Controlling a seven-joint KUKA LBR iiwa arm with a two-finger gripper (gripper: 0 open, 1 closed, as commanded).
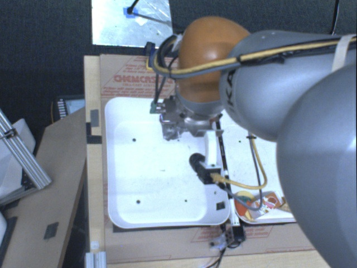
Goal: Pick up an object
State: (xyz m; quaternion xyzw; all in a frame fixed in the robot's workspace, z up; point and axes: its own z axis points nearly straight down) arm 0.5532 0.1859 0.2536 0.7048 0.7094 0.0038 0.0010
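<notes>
Grey metal takes up most of what you see: the arm (pixel 290 94) sweeps across from beyond the left bin's (pixel 145 172) far side wall and hides much of the right bin (pixel 241 149) next to it, with the orange band (pixel 209 43) standing above the left bin's back edge. Next in size is the left bin itself, a white tray on a printed cardboard sheet (pixel 125 74); on its floor you can make out a few small dark specks and nothing you could call a graspable thing. The gripper (pixel 170 128) hangs over the back part of the left bin, near the wall it shares with its neighbour. From this angle you cannot tell whether it is open or closed, and you can see nothing held in it. The one likely target is a small colourful object (pixel 257 201), red, orange and white, lying past the left bin's front corner in the near end of the right bin, well apart from the gripper. A yellow cable (pixel 245 184) and a black hose end (pixel 198 163) hang across the shared wall. Judged from this, you should count the pick as not yet done: the approach, the grasp and the lift all remain.
</notes>
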